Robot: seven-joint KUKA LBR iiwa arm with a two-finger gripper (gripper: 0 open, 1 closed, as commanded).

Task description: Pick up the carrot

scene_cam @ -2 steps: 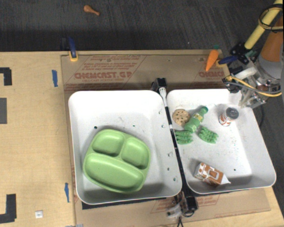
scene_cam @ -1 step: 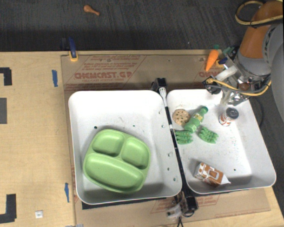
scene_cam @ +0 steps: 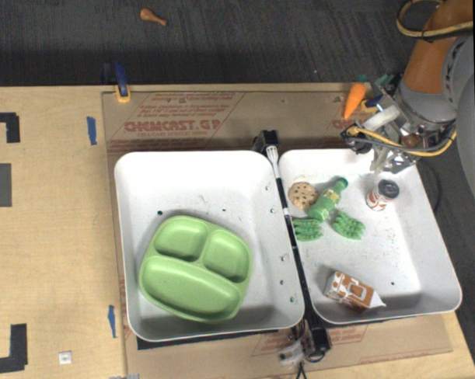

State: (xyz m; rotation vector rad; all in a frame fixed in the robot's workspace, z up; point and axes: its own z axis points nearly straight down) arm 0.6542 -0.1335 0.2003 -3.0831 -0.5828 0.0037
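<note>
On my feed the biggest thing is the cardboard-covered bench [scene_cam: 52, 230] with the two white bins on it. The left bin [scene_cam: 144, 180] holds a green divided plate [scene_cam: 195, 265]. The arm [scene_cam: 439, 53] comes in at the top right, orange band above the wrist, and its gripper [scene_cam: 388, 162] hangs over the far right corner of the right bin [scene_cam: 426, 256]; I cannot tell whether it has hold of anything. In that right bin I see a small carton [scene_cam: 352, 290] near the front, a green bottle [scene_cam: 326, 199] lying tilted with two green leafy pieces [scene_cam: 348, 226] just beside it, a cookie [scene_cam: 302, 193] by the divider, and a small can [scene_cam: 382, 194] just below the gripper. The carrot [scene_cam: 353, 100] lies outside the bins, on the cardboard beyond the right bin's far edge, beside the wrist.
</note>
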